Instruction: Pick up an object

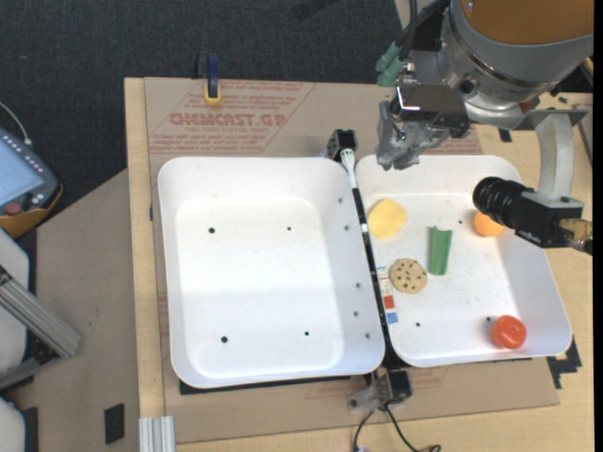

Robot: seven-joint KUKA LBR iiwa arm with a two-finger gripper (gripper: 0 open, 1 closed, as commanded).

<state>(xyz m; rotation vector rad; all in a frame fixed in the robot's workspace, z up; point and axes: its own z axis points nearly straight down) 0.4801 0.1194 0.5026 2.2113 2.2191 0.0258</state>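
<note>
The right bin (528, 281) holds a yellow piece (387, 219), a green block (440, 250), a round cookie (408, 276), a red tomato-like ball (509, 332) and an orange ball (486, 224) partly hidden by a black cylinder. My gripper (400, 153) hangs over the far left corner of this bin, above and behind the yellow piece. Nothing shows between its fingers.
The left bin (179, 252) lies beside the right one, with a black clip (341, 144) at the far end of the seam. A black cylinder on a mount (513, 205) reaches over the right bin's right side. A blue-yellow clamp (213, 81) sits at the board's far edge.
</note>
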